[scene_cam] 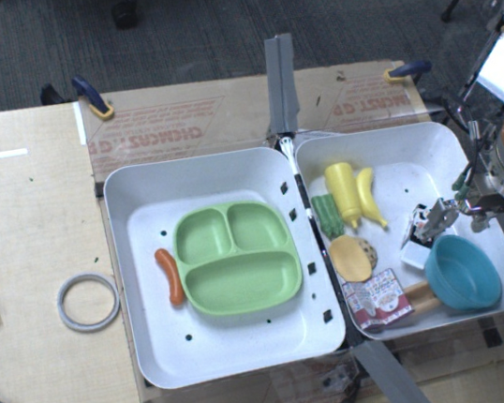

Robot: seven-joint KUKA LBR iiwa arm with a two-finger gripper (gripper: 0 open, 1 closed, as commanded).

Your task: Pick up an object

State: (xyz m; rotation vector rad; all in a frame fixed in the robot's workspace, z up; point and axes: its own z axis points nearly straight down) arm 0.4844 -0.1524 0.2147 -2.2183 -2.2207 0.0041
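Reaching low into the right-hand bin (384,139), the gripper (423,224) hangs just above the bin floor, close beside the rim of the blue bowl (462,271), which sits in the bin's near right corner. That bowl looks the likeliest thing to be picked, though the task names no particular object. From this slanted view I cannot tell how wide the pincer stands, and nothing shows clearly between its tips, so it should not be counted as holding anything.

Along the bin's left wall lie a yellow bottle (341,189) and a banana (367,195) touching it, with a green piece (328,216) just beside them. Nearer the front edge sit a round tan item (351,257) and a red-and-white packet (379,297), the packet lying over a wooden handle (421,295) that runs up to the bowl.

To take the bowl well, I judge the pincer should straddle its near rim, one tip inside and one outside, then close firmly before lifting straight up. The wall is thin and curved, so a shallow bite may slip; the handle touching the bowl could also drag along.

In the left-hand bin (133,290) a green divided plate (237,257) fills the middle, an orange sausage (170,276) just beside its left edge.
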